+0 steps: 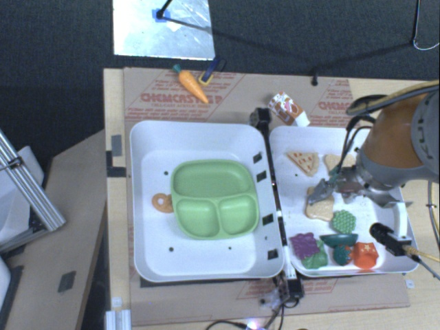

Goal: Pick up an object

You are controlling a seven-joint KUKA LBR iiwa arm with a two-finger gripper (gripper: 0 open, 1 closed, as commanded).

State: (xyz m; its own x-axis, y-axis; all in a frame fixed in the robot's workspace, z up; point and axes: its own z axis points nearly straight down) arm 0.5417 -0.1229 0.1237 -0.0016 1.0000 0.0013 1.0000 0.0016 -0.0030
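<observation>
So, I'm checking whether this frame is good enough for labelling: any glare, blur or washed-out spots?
Camera view: overall soft and low in detail, so the small toy foods in the right bin have fuzzy edges; the silvery sheet at top reflects light in bright patches; the white left bin looks evenly lit, the green divided plate casting little shadow; the gripper is blurry.

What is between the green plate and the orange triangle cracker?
In the camera view, the left bin's right wall and the black clips along the seam lie between the green plate and the triangle cracker; otherwise just bare white bin floor.
</observation>
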